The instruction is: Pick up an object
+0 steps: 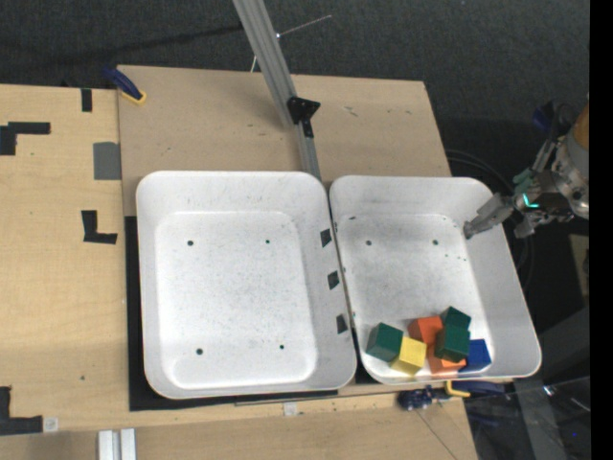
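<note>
1. the bench (239, 113) is pale wood and carries two shallow white bins side by side, with a slanted metal pole (273, 51) crossing its far side.
2. the left bin (230, 190) sits just beside the right bin (498, 257), their inner rims touching.
3. the right bin serves as the landmark here: the arm (570, 175) hangs at its far right rim, reaching in from outside it.
4. the gripper (488, 218) is over the right bin's far right corner, above the rim; whether its fingers are apart or together cannot be told, and nothing is seen in its hold.
5. the blocks (431, 341) lie clustered in the right bin's near corner, well apart from the gripper, at the opposite end of the same side.
6. in the cluster, a green block (385, 341) is leftmost, a yellow block (412, 354) just beside it, an orange block (426, 330) behind, a dark green block (456, 332) and a blue block (477, 354) rightmost.
</note>
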Robot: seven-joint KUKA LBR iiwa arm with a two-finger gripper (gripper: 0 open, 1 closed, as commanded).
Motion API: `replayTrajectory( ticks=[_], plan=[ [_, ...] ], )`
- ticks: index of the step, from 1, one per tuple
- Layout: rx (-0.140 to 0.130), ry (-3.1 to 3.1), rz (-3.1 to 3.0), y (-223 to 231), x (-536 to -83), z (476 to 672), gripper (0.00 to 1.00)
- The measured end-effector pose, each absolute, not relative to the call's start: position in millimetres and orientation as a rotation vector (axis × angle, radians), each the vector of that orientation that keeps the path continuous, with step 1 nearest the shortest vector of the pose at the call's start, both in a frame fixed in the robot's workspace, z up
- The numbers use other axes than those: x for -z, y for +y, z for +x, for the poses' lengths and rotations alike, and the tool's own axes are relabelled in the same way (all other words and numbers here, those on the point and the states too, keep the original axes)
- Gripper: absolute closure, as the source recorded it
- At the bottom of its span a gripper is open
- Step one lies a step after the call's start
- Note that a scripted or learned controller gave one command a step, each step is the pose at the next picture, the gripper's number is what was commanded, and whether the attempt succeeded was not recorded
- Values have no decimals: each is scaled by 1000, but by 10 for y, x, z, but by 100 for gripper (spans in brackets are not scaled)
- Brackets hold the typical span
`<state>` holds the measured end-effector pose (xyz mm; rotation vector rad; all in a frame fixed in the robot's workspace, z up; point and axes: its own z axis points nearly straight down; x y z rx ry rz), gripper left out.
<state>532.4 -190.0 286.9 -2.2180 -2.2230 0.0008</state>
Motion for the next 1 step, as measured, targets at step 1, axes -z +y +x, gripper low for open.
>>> replayTrajectory(
  ticks=[1],
  plan=[
    [-7, -2218, -2216, -1908, -2245, 5374, 0]
  ],
)
